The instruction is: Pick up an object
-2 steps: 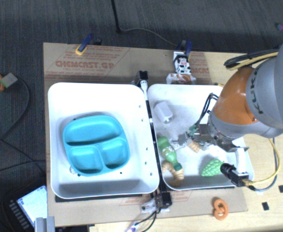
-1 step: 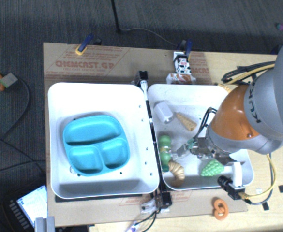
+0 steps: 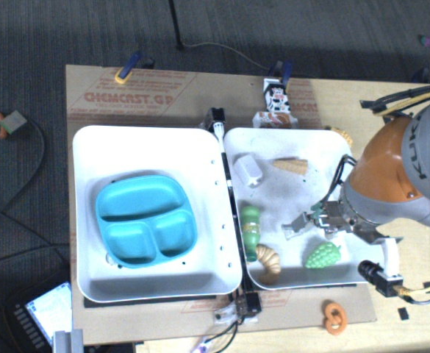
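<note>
Gripper [image 3: 303, 225] is low in the right bin [image 3: 332, 142], mid-floor toward the front edge. Can't tell how far the jaws are open, and nothing visibly sits between them.

Nearest candidate: green bumpy object [image 3: 323, 255] near the front wall, just beside the gripper on its front-right. Others:
- green cylinder [image 3: 250, 226] along the left wall
- tan croissant-like piece [image 3: 267, 259] in the front-left corner
- cone [image 3: 291, 166] and white block [image 3: 248, 169] toward the back edge

Blue divided tray [image 3: 145, 219] fills the left bin [image 3: 90, 142]; not a realistic pick.

To do it well, I'd centre over the green bumpy object, keep off the front wall, descend square, close fully before lifting. Risk: it's rounded, could squirt out.

Arm pose: enters from the right edge, orange band [image 3: 380, 164] above the back-right corner, wrist bent down and leftward into the bin.
</note>
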Controlling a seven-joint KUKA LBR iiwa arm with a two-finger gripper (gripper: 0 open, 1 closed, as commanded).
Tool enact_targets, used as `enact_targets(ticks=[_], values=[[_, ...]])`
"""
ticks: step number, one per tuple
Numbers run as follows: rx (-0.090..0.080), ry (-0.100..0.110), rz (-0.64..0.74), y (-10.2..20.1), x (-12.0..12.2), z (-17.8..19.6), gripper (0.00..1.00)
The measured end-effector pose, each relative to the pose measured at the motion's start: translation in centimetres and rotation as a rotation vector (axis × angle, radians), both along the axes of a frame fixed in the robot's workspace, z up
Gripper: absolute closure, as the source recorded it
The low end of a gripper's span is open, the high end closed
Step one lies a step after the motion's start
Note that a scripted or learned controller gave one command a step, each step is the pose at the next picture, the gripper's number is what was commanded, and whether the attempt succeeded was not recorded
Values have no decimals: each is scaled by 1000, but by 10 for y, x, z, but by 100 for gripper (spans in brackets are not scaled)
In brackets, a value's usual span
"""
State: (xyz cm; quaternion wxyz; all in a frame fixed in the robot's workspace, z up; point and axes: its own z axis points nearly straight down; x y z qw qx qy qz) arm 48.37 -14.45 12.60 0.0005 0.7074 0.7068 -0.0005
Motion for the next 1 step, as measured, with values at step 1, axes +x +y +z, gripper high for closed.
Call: enact_targets(ticks=[1], values=[[0, 0, 1, -9, 0, -35, 0]])
